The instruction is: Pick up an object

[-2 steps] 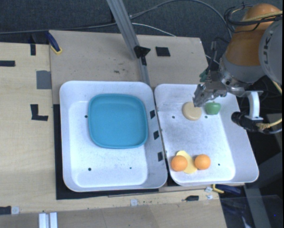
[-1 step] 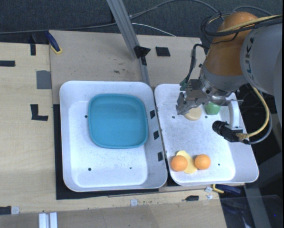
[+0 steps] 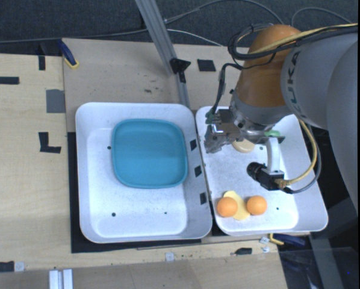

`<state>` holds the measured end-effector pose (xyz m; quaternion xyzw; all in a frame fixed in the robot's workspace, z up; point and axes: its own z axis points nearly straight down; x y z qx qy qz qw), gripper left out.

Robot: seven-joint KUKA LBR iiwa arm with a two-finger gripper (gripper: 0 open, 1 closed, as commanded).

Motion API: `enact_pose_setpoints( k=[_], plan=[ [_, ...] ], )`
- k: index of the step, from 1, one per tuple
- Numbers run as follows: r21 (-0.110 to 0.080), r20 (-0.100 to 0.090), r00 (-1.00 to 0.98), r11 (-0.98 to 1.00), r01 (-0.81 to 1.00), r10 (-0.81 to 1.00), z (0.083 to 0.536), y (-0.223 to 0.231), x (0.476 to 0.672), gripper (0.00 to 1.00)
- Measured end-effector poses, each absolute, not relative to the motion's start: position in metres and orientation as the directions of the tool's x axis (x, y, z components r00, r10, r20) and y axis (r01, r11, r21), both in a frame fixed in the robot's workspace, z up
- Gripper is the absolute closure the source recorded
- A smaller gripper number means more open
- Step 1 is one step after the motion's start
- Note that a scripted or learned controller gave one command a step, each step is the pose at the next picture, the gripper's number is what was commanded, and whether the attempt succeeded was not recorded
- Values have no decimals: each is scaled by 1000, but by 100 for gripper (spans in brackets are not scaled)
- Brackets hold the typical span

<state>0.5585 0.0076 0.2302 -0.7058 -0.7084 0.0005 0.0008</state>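
Reaching in from the right, the arm (image 3: 300, 71) hangs over the far half of the right bin (image 3: 288, 221), its orange band just above the wrist and the gripper (image 3: 219, 138) low near that bin's left wall. The metal finger assembly is seen from above, crowded among its own brackets, so it is not possible to tell whether the fingers stand apart or closed, and nothing can be seen between them. A pale cream object (image 3: 245, 144) peeks out from under the wrist, just beside the gripper on its right; how it sits relative to the fingers is hidden by the wrist. Well apart from the gripper, toward the near edge of the same bin, lie two orange balls: the left orange ball (image 3: 227, 206) and the right orange ball (image 3: 256, 205), with a pale yellow object (image 3: 235, 200) between and partly under them, touching both. A black cable fitting (image 3: 263, 176) hangs from the arm between the gripper and the balls. The left bin (image 3: 96, 221) holds a blue plate (image 3: 148, 153), lying flat in its far half.
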Motion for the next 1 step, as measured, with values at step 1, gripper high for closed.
enact_pose_setpoints(
  k=[1],
  plan=[
    [0,1,-4,4,1000,1000,239,55,545,100]
  ],
)
